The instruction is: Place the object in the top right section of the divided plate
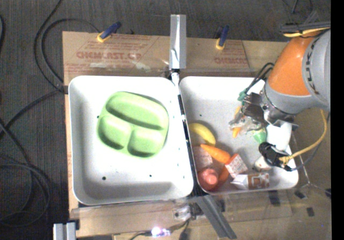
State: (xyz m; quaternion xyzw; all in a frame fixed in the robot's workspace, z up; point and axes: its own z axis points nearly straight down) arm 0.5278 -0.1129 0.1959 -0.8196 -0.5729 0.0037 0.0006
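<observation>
Divided plate (133, 125), green, 3 sections, lies in the left bin (86, 180), tilted a bit, nothing on it; the objects to pick from sit in the right bin (215, 94), toward its lower left: yellow banana (202, 132) next to the bin divider, orange carrot (216, 153) just below it, reddish round fruit (209, 177) under that, small printed packets (248, 175) along the bottom edge; arm (301, 78) w/ orange band comes in from the right, over the right bin's right side; gripper (248, 123) hangs above the bin floor, right of the banana, well apart from the plate; something small, orange & green, shows at its tip, too blurred to name; can't tell how the gripper is set; counter (134, 53) is brown board w/ clamps at the far edge.
</observation>
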